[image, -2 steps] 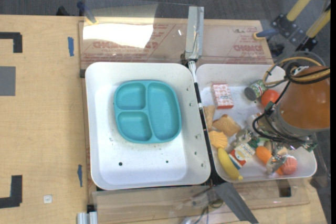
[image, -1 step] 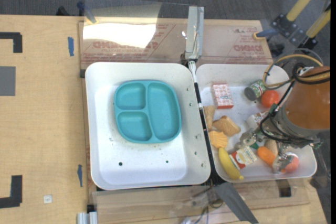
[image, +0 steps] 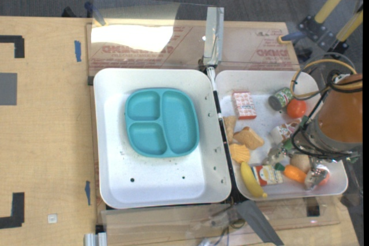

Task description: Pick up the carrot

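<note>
Bench (image: 40,124): pale wood, two white bins side by side on it.
Left bin (image: 109,141): well to the left of the end effector, holding a teal divided plate (image: 162,123).
Right bin (image: 262,80): crowded with small toy foods; the arm reaches down into its right half.
Small box (image: 244,105): red and white, up and to the left of the end effector.
Bread pieces (image: 248,137): tan, left of the end effector, near the middle of the bin.
Banana (image: 251,179): yellow, lying down-left of the end effector near the front wall.
Can (image: 281,98): green, above the end effector, with a tomato (image: 297,108) just beside it.
Carrot (image: 294,174): orange with a green tip, in the front right part of the right bin, just beside the end effector on its lower left.
End effector (image: 307,167): low over the clutter; whether it is spread or closed, I cannot tell from here.
Arm (image: 340,115): grey with an orange band, cables looping around it.
</note>
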`<state>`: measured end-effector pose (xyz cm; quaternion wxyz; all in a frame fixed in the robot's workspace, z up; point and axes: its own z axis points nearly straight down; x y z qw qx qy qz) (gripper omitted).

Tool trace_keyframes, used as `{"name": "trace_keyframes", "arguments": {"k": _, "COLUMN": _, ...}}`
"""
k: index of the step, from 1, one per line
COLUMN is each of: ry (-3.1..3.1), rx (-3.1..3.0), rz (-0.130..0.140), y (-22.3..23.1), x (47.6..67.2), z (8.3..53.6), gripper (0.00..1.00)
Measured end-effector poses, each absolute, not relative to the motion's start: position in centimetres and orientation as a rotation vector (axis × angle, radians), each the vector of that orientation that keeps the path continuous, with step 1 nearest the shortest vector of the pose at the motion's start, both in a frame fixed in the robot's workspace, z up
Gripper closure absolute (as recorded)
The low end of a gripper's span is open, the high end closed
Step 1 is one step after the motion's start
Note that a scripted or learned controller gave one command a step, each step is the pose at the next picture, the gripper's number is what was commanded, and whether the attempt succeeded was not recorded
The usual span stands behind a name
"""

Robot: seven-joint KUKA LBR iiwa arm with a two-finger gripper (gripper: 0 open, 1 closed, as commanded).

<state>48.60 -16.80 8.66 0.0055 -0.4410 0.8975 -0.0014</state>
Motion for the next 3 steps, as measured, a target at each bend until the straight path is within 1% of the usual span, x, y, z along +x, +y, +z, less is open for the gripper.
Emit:
{"name": "trace_keyframes", "arguments": {"k": 1, "ry": 2.839, "rx": -1.329, "rz": -0.007, "y": -15.9, "x": 48.5, "z": 8.7, "gripper": 0.00}}
{"name": "trace_keyframes", "arguments": {"k": 2, "ry": 1.947, "rx": -2.438, "rz": -0.027, "y": -14.4, "x": 50.2, "z": 9.0, "gripper": 0.00}}
{"name": "trace_keyframes", "arguments": {"k": 3, "ry": 1.893, "rx": -2.496, "rz": -0.012, "y": -12.0, "x": 48.3, "z": 8.7, "gripper": 0.00}}
